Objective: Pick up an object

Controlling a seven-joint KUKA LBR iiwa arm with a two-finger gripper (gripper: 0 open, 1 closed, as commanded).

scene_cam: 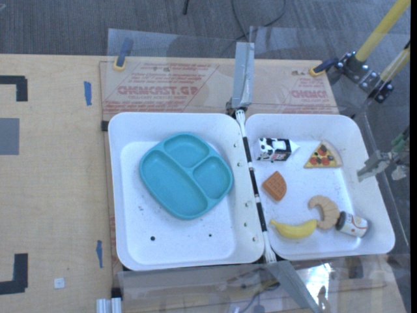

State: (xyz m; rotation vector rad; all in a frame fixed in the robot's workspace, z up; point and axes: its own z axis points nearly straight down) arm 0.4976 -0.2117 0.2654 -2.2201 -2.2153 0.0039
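Observation:
The right bin [352, 130] holds several small toys. A black-and-white cow [273, 149] lies at its far left and a pizza slice [323, 156] to the right of it. An orange waffle [275, 186] sits in the middle left. Near the front are a yellow banana [294, 228], a tan croissant [324, 208] and a small white-and-red bottle [352, 224] lying on its side. A grey piece that looks like my gripper [376, 165] reaches in over the bin's right rim, apart from every toy.
The left bin [130, 240] holds a teal divided plate [186, 175]. A ridge [251, 188] joins the two bins. Yellow poles with clamps [365, 70] stand at the far right. Clear plastic sheets lie behind the bins.

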